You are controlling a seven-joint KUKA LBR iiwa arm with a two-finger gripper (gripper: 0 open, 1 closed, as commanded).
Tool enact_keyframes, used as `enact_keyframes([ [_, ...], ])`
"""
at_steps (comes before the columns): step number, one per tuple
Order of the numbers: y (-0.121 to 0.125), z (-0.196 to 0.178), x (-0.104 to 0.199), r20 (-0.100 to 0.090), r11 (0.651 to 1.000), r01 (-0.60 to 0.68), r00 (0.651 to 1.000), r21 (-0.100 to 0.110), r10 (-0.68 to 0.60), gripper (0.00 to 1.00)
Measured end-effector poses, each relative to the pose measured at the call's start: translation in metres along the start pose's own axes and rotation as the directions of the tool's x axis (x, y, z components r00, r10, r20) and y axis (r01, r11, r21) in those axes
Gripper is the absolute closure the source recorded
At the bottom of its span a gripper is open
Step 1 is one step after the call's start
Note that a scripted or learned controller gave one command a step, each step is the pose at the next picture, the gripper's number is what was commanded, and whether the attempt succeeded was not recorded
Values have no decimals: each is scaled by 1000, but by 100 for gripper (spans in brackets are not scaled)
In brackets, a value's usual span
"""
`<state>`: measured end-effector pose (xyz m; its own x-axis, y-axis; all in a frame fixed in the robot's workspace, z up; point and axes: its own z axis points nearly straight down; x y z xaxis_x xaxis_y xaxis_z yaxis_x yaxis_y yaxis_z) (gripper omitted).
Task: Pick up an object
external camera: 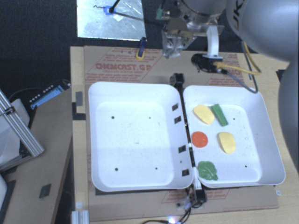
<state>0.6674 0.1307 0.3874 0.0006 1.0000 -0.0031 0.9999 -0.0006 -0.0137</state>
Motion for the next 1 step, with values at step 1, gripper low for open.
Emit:
enact_keyframes([
  [1,-30,-127,8,-7,1000,6,1000,-27,-7,100],
])
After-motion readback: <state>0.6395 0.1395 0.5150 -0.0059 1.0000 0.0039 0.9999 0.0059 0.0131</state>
